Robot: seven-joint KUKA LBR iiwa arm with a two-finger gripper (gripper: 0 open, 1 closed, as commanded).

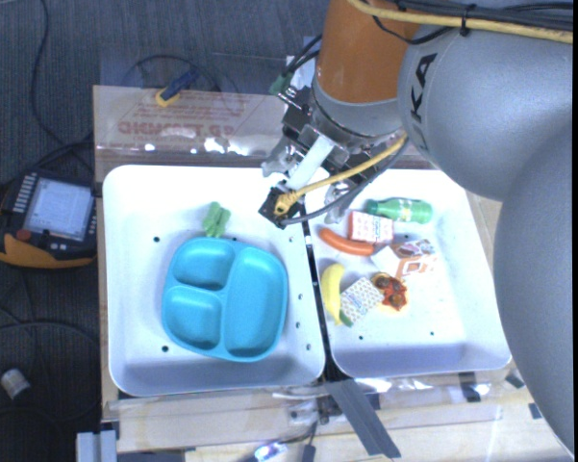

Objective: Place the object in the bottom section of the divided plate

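- I've got the gripper [317, 205] hanging over the upper left corner of the right bin [462, 340], just beside the wall that splits the two bins.
- I cannot tell whether it is open or closed; the wrist and cabling hide it from this angle, and I see nothing held in it.
- Nearest candidate is the orange sausage [348, 244], just below and slightly right of the gripper. Its long axis runs nearly left-to-right across the frame.
- The banana [332, 293] lies further down, lengthwise along the dividing wall. A green bottle [400, 209] and a red-and-white carton [368, 226] sit to the right.
- In the left bin [125, 258], a green toy vegetable [214, 219] touches the upper rim of the blue divided plate [226, 298], well left of the gripper.
- Which one is the task's object I can't say for sure; my guess is the sausage, being closest.
- The plate has nothing in it, with two small sections at left and one large at right. I read the bottom section as the part toward the lower frame edge.
- Room looks tight in the right bin: the carton crowds the sausage from above and the wall sits close on the left.
- The left bin floor around the plate is open.
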